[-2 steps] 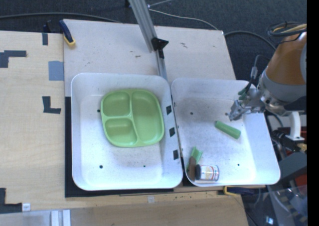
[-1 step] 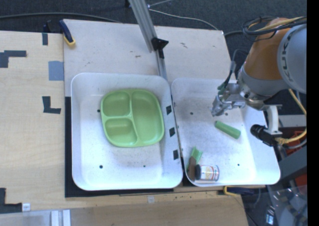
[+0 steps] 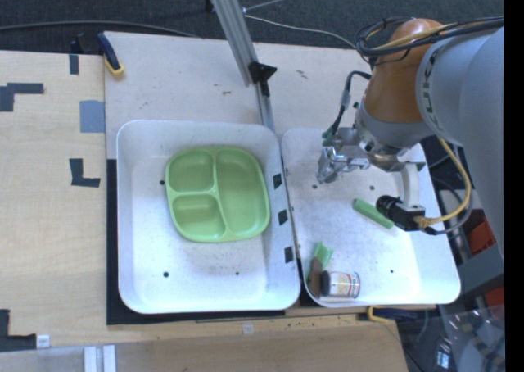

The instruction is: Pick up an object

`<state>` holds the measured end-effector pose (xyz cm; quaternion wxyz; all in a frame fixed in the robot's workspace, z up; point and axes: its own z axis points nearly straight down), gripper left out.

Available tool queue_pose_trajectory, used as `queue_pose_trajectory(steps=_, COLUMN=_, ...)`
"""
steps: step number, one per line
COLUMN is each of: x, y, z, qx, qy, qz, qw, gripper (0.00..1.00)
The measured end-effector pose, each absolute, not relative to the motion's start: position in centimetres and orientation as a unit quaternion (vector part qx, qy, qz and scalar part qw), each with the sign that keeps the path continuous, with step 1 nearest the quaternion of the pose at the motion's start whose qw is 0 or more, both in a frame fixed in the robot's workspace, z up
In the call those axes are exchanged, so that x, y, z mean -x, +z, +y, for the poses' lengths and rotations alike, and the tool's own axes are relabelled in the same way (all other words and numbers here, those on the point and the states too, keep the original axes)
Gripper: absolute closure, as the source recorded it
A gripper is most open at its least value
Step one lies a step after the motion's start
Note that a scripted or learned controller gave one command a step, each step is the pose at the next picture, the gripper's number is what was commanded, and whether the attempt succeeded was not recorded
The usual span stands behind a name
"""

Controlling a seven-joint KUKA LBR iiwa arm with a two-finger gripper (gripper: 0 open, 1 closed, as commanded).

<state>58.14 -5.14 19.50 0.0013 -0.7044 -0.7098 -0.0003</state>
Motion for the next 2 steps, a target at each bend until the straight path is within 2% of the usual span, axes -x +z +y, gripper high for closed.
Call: queue_pose_trajectory(steps=2, x=-61.1, y=22.5, z=6.2, qx=0.704, qy=-0.0011, qz=-0.71, qw=0.0, gripper=1.0)
